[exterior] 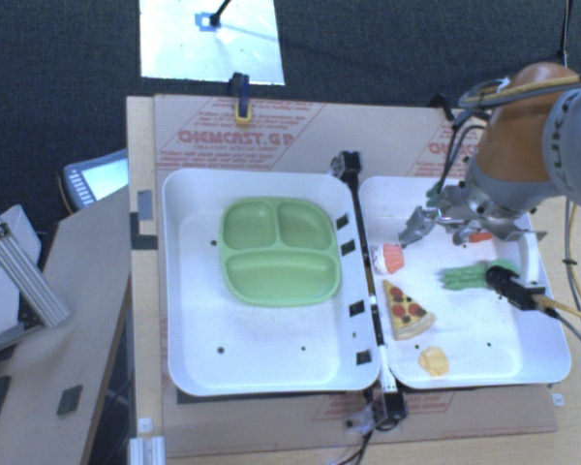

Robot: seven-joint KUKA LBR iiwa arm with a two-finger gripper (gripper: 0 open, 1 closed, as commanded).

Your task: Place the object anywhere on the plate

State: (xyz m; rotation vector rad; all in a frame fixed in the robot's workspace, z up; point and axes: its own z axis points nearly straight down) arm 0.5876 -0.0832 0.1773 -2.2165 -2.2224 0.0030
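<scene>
My gripper (418, 227) hovers over the right bin (547, 352), its finger state indiscernible; the salmon sushi piece (392, 258), nearest candidate object, lies just below-left of it, with the green plate (277, 251) farther left

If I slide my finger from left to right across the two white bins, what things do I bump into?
Green plate → sushi piece → pizza slice → yellow food piece → green toy vegetable.
</scene>
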